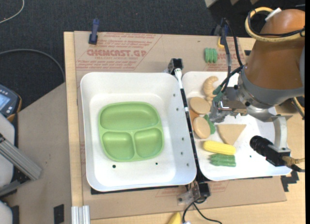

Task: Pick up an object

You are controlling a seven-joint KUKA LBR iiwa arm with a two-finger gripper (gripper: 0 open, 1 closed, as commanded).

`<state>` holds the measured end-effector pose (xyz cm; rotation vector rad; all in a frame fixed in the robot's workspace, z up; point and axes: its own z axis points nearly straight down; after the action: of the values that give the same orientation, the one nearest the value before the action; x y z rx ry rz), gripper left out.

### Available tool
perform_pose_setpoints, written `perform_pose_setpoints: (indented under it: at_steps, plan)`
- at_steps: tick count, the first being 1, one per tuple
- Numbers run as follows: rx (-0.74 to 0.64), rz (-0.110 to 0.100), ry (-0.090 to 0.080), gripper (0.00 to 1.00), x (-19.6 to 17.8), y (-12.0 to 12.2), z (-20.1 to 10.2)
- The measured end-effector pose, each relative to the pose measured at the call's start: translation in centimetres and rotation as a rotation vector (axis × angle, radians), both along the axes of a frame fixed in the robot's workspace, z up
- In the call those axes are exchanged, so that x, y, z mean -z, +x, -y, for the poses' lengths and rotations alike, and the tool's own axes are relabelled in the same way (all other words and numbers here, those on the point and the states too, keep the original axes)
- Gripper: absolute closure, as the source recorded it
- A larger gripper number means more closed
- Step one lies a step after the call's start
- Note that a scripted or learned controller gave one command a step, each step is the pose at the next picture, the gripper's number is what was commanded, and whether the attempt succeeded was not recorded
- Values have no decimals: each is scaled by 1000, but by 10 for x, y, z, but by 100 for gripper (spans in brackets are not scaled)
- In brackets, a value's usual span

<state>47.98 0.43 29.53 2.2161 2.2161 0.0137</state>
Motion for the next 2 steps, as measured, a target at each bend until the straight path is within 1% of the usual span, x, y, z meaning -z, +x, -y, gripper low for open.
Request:
perform_pose_setpoints:
  at_steps: [1,2]
  plan:
    - [4,-9,-3,100,1,0,39]
    - [-7,-19,2,100,45,-2,-33]
